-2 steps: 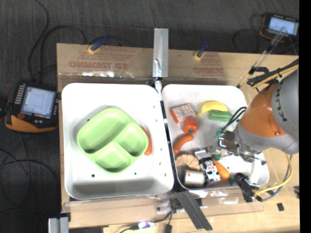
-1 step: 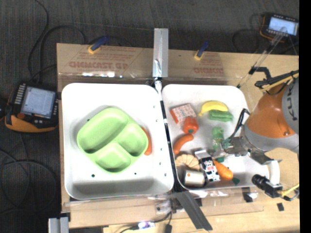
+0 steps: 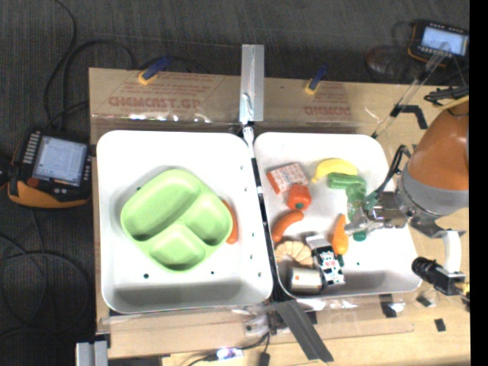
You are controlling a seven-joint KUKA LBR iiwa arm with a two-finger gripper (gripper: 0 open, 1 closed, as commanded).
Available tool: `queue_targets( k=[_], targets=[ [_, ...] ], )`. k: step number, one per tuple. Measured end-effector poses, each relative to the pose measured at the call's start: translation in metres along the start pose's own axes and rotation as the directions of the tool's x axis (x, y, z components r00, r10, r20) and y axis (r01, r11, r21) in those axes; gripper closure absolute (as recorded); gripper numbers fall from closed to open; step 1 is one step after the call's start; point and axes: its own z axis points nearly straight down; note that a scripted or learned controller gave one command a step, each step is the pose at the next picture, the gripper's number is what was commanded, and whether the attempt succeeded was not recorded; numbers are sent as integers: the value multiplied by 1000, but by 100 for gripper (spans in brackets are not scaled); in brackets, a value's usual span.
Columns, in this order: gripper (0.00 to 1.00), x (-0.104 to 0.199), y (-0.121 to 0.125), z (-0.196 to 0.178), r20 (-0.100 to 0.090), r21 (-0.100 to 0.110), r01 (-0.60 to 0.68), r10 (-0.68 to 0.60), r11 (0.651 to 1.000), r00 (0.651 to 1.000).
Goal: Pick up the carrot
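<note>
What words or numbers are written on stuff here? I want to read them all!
"CHEMCAST GP": my best reading of the faint red print on the brown sheet behind the left bin.
Red print on the same sheet behind the right bin: too faint to read.
Red and white packet: print too small.
Handheld screens: too blurred.

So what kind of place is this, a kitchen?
Probably not a kitchen, more likely a robot lab. A robot arm reaches over two white bins of toy food, like a carrot, and handheld control screens with cables lie on the floor.
</note>
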Motion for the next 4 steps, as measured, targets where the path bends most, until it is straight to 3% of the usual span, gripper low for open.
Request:
queue_targets(
  k=[1,2,3,4],
  targets=[
    [100,40,5,71,-1,-10,-61,61,998,998],
    [100,-30,0,-42,3,0,-144,144,990,990],
    [100,16,0,78,-1,-1,-153,153,988,988],
    [100,54,34,101,2,-12,-160,160,987,987]
  ],
)
